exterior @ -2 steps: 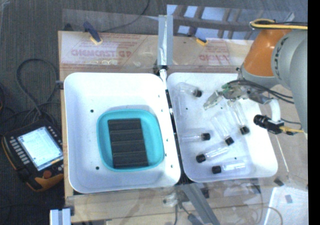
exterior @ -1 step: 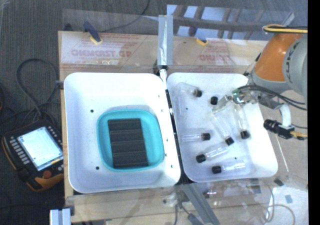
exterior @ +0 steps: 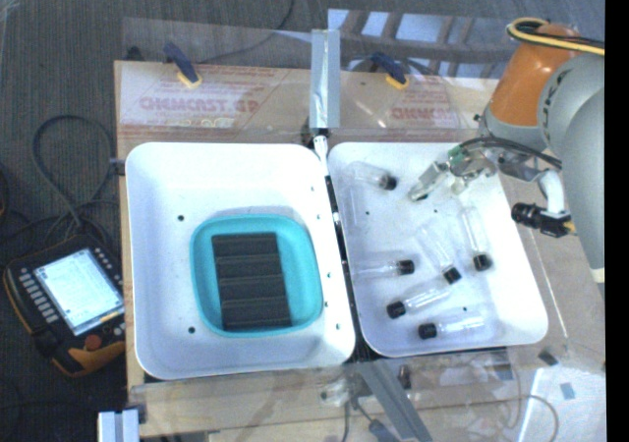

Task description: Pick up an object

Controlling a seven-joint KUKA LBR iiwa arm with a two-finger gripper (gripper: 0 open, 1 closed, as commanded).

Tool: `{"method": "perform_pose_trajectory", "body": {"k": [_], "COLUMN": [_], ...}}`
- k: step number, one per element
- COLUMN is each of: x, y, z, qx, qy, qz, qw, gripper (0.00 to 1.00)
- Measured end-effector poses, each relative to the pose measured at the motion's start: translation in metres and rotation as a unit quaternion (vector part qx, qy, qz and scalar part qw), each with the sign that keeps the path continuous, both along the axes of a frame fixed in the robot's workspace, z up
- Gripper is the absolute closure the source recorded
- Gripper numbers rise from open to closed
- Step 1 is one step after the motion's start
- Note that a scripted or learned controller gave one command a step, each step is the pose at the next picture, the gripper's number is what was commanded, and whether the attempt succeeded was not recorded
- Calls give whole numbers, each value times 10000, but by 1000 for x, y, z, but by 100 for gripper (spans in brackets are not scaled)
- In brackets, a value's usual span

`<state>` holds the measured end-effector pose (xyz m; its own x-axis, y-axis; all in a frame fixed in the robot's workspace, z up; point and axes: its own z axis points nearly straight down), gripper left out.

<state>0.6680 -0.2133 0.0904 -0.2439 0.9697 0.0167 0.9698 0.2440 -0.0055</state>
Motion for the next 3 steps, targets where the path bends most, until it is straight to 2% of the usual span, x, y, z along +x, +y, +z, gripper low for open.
{"method": "perform_pose_trajectory", "body": {"k": [1, 2, 3], "x": [-50, 1, -67], "y": [-4, 11, -5], "z": [0, -1, 1], "qx": [-65, -75, -66], "qy": [-125, -19, -117], "qz": [415, 665, 453], "qw": [9990, 9978, 9989], "gripper": [0, 0, 0]}}
